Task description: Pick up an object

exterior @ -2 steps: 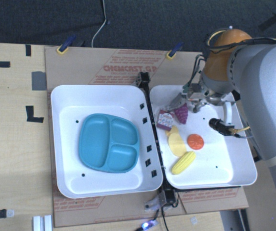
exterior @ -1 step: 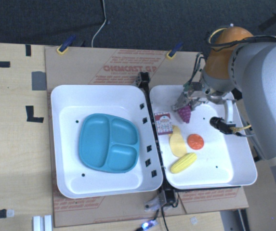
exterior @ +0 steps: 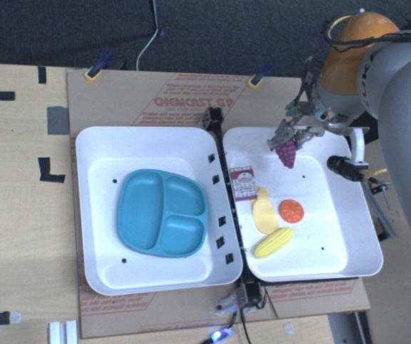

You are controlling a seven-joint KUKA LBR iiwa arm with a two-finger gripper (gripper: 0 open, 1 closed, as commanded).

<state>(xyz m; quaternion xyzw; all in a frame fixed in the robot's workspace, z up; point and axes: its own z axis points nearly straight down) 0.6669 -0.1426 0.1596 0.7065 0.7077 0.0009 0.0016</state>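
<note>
1. Camera view, upper right of the frame: the grey arm (exterior: 395,84) with its orange band comes in from the right, and its claw (exterior: 291,138) hangs over the upper part of the right bin (exterior: 356,264).

2. A small purple object (exterior: 287,153), which looks like a toy bunch of grapes, sits right at the claw's tips. The claw appears pinched on its upper end, with the fruit hanging below the fingers, though it is hard to tell whether it is lifted clear of the bin floor or just resting on it.

3. Handling, as a judgement: the purple piece looks like light, hollow plastic, stiff but bumpy and rather slick. A grip across its broad upper part seems safer than one on the tapering tip, where it could squirt out.

4. Lower in the same bin lie a small red-and-white box (exterior: 242,183), a pale yellow piece (exterior: 264,213), a round orange-red piece (exterior: 291,211) and a yellow corn cob (exterior: 273,242), all well apart from the claw.

5. The left bin (exterior: 94,156) holds a blue divided plate (exterior: 162,212).

6. Hard to make out: the claw's fingers blur into the wrist hardware and cables, so the exact contact on the purple object is unclear. The arm's body is cut off at the frame's right side.
</note>
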